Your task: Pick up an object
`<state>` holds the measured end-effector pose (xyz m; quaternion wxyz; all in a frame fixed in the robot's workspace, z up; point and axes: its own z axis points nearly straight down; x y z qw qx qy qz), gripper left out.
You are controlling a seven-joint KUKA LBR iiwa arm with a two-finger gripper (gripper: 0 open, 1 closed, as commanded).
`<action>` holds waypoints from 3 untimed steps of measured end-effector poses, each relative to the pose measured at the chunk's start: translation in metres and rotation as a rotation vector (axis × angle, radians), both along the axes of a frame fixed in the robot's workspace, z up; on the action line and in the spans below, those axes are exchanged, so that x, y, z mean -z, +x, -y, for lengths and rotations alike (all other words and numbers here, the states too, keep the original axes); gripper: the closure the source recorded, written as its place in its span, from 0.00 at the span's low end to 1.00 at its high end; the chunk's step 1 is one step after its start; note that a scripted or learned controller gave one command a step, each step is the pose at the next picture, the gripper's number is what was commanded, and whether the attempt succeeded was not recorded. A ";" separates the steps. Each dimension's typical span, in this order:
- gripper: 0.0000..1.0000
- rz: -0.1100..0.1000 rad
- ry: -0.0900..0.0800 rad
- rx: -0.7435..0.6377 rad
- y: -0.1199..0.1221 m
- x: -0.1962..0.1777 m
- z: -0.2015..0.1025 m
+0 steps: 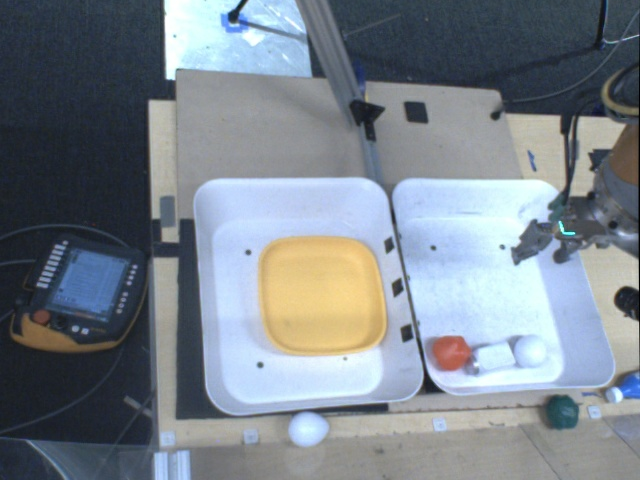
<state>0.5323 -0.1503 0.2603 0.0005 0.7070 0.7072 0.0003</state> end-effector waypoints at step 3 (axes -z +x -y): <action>0.00 -0.005 0.001 0.001 -0.010 0.114 0.001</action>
